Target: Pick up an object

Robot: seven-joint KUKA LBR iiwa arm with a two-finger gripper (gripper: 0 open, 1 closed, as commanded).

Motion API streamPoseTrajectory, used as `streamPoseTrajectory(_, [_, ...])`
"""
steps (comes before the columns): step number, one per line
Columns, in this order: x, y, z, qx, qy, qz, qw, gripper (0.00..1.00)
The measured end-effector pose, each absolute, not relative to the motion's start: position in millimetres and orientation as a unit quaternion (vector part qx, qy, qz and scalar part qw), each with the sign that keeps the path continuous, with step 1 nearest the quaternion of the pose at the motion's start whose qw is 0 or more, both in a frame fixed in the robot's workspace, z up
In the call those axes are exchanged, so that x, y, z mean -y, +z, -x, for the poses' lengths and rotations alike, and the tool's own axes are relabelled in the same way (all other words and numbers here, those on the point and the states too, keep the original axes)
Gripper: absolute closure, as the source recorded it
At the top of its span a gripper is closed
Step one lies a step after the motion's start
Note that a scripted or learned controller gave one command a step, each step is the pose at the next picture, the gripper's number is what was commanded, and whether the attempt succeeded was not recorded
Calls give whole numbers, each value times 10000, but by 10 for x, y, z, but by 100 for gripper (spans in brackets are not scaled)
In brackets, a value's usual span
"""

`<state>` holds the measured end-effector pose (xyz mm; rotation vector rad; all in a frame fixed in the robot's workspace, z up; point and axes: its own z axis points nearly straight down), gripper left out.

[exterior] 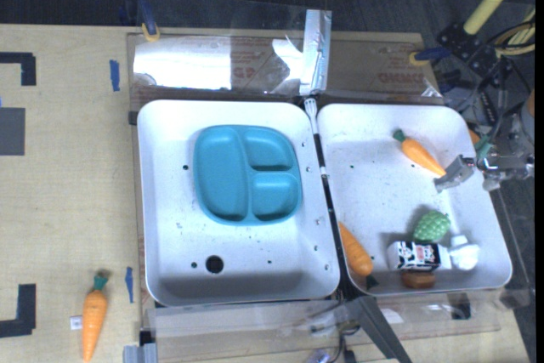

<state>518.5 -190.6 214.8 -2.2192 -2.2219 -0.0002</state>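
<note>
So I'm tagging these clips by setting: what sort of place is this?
Likely a robotics lab pick-and-place bench, not a kitchen: two white bins side by side, toy food like a plastic carrot and a blue divided plate, and blue tape marks on the board.

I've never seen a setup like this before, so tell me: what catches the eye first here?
The big blue divided plate stands out, lying alone in the left white bin. Next come the toy carrots: one near the top of the right white bin, another by its left wall, a third outside on the bench. A green toy and a small black-and-white carton cluster at the right bin's lower corner.
</note>
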Motion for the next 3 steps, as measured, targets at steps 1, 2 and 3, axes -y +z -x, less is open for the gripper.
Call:
streamPoseTrajectory(1, [2056,1274,-5932,6511,6,7590,9,0])
streamPoseTrajectory(2, [1835,864,-6498,6538,-12,7567,-21,0])
streamPoseTrajectory(3, [1831,976,-6508,6549,-9,7557,-38,100])
